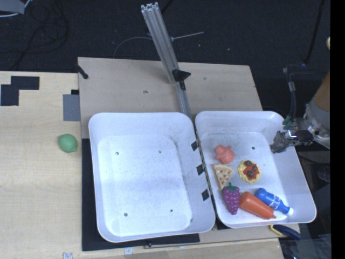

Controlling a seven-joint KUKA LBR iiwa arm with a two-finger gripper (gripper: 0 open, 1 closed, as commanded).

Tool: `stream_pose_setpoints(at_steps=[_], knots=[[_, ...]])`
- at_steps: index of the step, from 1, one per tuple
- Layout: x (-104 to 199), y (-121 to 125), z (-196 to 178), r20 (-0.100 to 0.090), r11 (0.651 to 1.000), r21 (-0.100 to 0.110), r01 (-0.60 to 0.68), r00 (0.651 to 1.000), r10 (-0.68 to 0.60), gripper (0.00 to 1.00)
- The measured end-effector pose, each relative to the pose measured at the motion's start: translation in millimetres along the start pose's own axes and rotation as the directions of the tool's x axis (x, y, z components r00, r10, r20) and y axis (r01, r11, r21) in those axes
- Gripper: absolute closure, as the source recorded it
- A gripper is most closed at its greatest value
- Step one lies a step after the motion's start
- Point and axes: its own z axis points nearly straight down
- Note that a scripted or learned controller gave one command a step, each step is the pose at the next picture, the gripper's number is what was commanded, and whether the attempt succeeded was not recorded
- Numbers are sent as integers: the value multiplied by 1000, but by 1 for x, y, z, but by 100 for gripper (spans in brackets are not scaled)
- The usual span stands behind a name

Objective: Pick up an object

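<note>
The bench [43, 161] and both white bins are evenly and brightly lit from above, a soft grey shadow is cast across the lower part of the left bin [141, 220], the dark surroundings are underexposed, and slight softness and grain are seen throughout.

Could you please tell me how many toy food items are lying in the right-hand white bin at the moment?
6, clustered together: pink plastic piece, yellow tart with red topping, tan pizza slice, purple grape bunch, orange carrot, blue bottle at the near edge. None seems hidden.
</note>
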Motion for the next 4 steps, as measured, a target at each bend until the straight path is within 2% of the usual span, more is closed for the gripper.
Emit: stream_pose_setpoints(at_steps=[1,4], knots=[[0,1,-52,0,1000,1,0,1000,0,100],[168,-21,-21,-2,1000,8,4,1000,-4,100]])
